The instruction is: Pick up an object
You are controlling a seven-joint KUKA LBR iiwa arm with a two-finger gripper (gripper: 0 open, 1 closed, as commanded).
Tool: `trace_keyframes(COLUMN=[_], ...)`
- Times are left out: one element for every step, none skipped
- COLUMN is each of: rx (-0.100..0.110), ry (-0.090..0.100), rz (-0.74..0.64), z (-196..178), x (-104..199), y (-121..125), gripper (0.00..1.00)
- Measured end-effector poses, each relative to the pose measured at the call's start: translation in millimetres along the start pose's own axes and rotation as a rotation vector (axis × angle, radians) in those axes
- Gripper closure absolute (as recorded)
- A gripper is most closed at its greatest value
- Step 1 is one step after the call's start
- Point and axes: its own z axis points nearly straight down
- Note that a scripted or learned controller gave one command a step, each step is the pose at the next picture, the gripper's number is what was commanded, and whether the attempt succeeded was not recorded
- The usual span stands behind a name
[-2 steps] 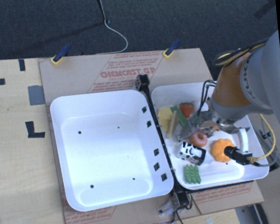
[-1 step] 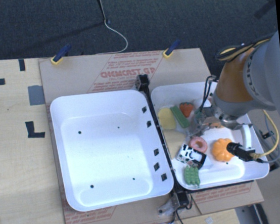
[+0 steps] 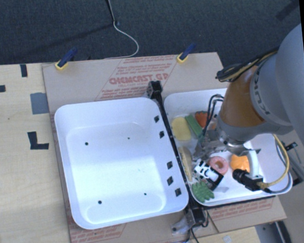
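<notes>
The right bin [image 3: 267, 191] holds a heap of small objects. A pale yellow piece [image 3: 180, 127], a green piece [image 3: 192, 126] and an orange-red piece [image 3: 202, 119] lie at its far left. Nearer the front are a pink ring [image 3: 218, 164], an orange piece [image 3: 239, 163], a black-and-white object [image 3: 203, 171] and a green toy [image 3: 202, 192]. My gripper [image 3: 202, 149] hangs low over the left half of this bin, just above the black-and-white object and the pink ring. The wrist hides the bin's middle.
The left bin [image 3: 69, 154] stands beside the right one, with a black divider [image 3: 167, 138] between them. Both rest on a cardboard sheet [image 3: 131, 77] held by clamps. A yellow cable [image 3: 283, 172] loops near the right bin's front right corner.
</notes>
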Motion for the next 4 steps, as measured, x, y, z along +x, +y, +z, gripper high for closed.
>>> trace_keyframes(rx=[-0.020, -0.009, -0.015, -0.001], ry=[-0.004, 0.000, -0.003, -0.001], rz=[-0.001, -0.006, -0.002, 0.001], z=[-296.4, -338.0, -450.1, -442.8], x=[-2.0, 55.3, 57.0, 56.2], y=[35.2, 86.1, 128.5, 127.1], gripper=[1.00, 1.00, 1.00, 0.00])
